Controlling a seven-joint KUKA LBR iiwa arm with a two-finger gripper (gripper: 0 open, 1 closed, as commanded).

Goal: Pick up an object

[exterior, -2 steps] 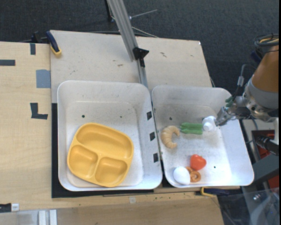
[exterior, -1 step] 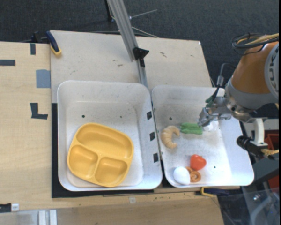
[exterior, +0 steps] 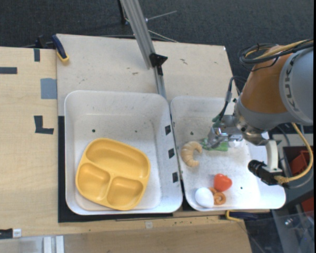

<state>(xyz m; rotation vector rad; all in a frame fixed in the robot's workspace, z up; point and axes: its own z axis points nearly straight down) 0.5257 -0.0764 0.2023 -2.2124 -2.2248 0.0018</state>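
Note:
My gripper (exterior: pixel 217 139) is down in the right bin (exterior: pixel 200 109), right over a green object (exterior: pixel 216 145) lying on the bin floor. The wrist hides the fingertips. A tan croissant (exterior: pixel 191 153) lies just left of the green object. Toward the bin's front edge sit a red piece (exterior: pixel 223 182), a small orange curl (exterior: pixel 218 197) and a white egg (exterior: pixel 204 196).
The left bin (exterior: pixel 116 109) holds a yellow divided plate (exterior: pixel 112 173) at its front. A grey metal pole (exterior: pixel 142 30) slants in from the top to the divider between the bins. The arm's grey and orange body (exterior: pixel 274 94) overhangs the right bin's right side.

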